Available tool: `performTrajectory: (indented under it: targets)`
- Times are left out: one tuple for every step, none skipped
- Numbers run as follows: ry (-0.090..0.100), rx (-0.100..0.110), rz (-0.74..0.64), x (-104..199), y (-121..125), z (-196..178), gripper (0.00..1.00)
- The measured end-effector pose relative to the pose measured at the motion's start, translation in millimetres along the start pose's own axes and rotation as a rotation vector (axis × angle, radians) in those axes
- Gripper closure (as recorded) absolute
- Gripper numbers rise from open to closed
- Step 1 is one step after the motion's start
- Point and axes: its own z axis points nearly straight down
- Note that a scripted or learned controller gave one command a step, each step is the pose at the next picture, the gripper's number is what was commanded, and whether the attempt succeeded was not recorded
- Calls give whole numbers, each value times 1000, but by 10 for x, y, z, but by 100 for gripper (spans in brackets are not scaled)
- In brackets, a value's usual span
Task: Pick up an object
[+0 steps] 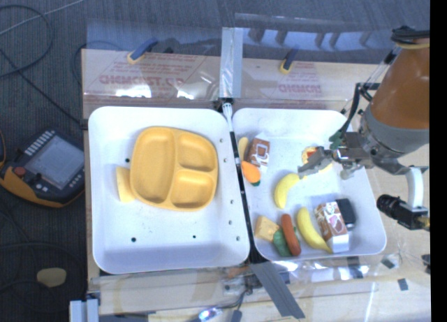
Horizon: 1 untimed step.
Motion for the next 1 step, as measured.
performTrajectory:
  targets:
    - [-1, -10, -13, -23, -154, 1395, 0]
